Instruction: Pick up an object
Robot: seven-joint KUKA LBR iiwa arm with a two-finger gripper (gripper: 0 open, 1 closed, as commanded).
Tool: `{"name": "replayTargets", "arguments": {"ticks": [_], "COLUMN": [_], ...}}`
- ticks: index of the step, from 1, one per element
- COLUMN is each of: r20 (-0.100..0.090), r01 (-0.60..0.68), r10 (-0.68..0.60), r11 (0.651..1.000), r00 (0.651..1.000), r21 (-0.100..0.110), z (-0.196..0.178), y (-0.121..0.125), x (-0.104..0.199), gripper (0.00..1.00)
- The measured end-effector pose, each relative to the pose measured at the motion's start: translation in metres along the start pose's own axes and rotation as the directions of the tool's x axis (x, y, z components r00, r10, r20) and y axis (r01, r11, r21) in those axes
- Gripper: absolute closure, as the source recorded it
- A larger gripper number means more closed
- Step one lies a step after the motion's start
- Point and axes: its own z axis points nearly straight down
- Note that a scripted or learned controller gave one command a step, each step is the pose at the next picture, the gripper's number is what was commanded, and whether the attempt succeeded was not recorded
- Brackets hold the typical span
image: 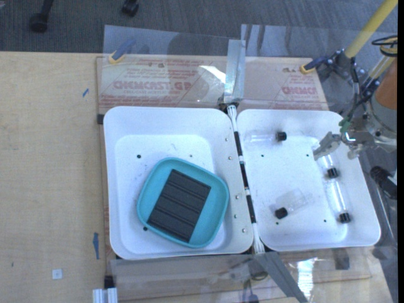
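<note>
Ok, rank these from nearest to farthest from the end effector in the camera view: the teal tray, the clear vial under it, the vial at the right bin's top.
End effector:
1. Clear vial, right bin, right side, just below it.
2. Top vial, right bin, upper left.
3. Teal tray, left bin, far across.

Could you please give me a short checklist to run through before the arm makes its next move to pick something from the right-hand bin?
1. Gripper is over the right bin, near its right side: ok.
2. A target lies close by: a clear tube with a black cap sits just below the gripper: ok.
3. Gripper carries nothing yet: cannot tell, its tip is too small and cluttered to read.
4. Other clear black-capped tubes in this bin lie apart from the target, except one just below it, end to end: cannot tell if they touch.
5. The teal tray with the dark slab stays in the left bin, out of the path: ok.
</note>
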Motion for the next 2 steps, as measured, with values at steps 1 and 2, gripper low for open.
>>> {"name": "replayTargets", "arguments": {"ticks": [1, 2], "r20": [-0.013, -0.010], "r01": [0.005, 0.044], "r10": [-0.005, -0.045], "r11": [1.000, 0.999], "r00": [1.000, 0.999], "r21": [0.001, -0.015], "z": [0.096, 0.101], "y": [0.009, -0.026], "x": [-0.023, -0.022], "gripper": [0.00, 0.00]}}
